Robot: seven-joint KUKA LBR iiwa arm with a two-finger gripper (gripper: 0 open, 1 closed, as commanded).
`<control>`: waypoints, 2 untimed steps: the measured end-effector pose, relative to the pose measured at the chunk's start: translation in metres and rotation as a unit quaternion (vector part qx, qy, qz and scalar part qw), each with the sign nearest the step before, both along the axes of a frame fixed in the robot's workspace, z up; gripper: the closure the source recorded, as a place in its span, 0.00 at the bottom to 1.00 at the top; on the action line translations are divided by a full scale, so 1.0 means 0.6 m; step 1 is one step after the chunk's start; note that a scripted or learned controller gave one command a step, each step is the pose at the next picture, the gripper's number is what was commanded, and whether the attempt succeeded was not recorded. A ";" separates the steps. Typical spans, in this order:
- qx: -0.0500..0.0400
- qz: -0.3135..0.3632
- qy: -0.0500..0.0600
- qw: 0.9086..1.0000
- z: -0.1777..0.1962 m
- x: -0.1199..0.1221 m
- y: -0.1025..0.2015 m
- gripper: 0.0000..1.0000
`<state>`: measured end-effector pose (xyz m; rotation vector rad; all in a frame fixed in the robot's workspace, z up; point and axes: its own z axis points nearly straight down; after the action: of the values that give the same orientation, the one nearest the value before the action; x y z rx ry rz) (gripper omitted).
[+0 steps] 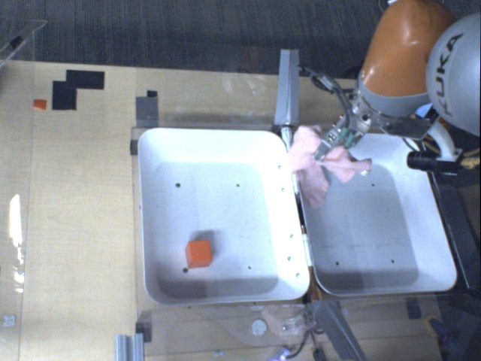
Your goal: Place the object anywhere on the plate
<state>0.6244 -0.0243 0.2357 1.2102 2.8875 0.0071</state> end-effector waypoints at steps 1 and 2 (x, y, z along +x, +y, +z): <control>-0.002 0.200 -0.001 0.980 0.015 -0.012 0.088 1.00; -0.003 0.386 -0.002 0.922 -0.005 -0.025 0.175 1.00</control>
<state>0.6094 0.0809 0.2327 0.0011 3.1280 0.0067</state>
